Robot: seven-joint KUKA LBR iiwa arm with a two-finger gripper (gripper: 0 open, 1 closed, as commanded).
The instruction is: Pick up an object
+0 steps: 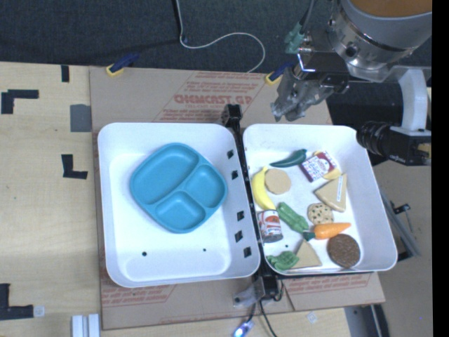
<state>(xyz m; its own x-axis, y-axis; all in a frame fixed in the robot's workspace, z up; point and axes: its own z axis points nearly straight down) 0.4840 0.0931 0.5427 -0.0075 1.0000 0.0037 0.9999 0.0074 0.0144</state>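
Hand [295, 104] above the far rim of the right shallow white bin [372, 181]; we cannot tell its state and see nothing in it. Inside that bin lie our candidates: a yellow plastic banana [261, 189] by the near-left wall, an orange toy carrot [330, 230], a brown round cookie [344, 250]. We judge the loose scatter suits picking.

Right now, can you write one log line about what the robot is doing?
gripper: above right bin's back edge, holding nothing | toy food: in right bin | blue tray: in left bin
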